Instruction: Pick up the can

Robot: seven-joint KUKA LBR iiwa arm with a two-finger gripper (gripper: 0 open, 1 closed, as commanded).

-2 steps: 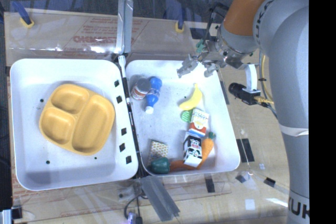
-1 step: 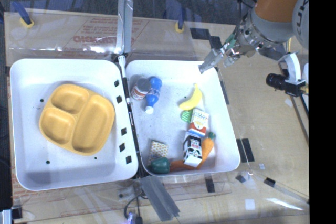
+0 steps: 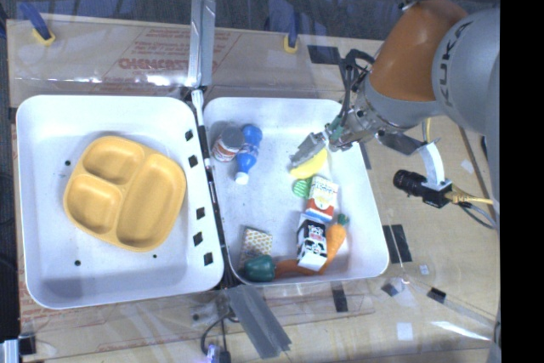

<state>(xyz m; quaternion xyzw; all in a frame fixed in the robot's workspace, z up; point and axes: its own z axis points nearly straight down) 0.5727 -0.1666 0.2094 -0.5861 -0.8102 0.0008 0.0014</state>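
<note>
Nearest the camera, along the front wall of the right bin (image 3: pixel 380 255), lie a dark green pepper-like item (image 3: pixel 259 268), a patterned sponge (image 3: pixel 257 241) and an orange carrot (image 3: pixel 334 241) leaning against a small milk carton (image 3: pixel 313 244). Just behind them stands an orange-and-white juice carton (image 3: pixel 321 195), with a green piece (image 3: pixel 303 187) and a yellow banana-like piece (image 3: pixel 314 163) beside it.

Left of all this, the left bin (image 3: pixel 34 183) holds a yellow divided tray (image 3: pixel 124 192).

Farther back in the right bin, close to the divider between the bins, the can (image 3: pixel 226 143) sits on the bin floor, touching a blue and white bottle (image 3: pixel 246 152) lying next to it. It looks untouched.

At the same depth but on the bin's right side, the end effector (image 3: pixel 316 147) hangs low over the yellow piece, well apart from the can. Its fingers seem to taper toward each other, yet I cannot tell whether they are spread or pressed together, and nothing is visibly between them.

By my judgement the pick has not begun in earnest: the arm must first cross the bin to the can, descend, grip and lift.
</note>
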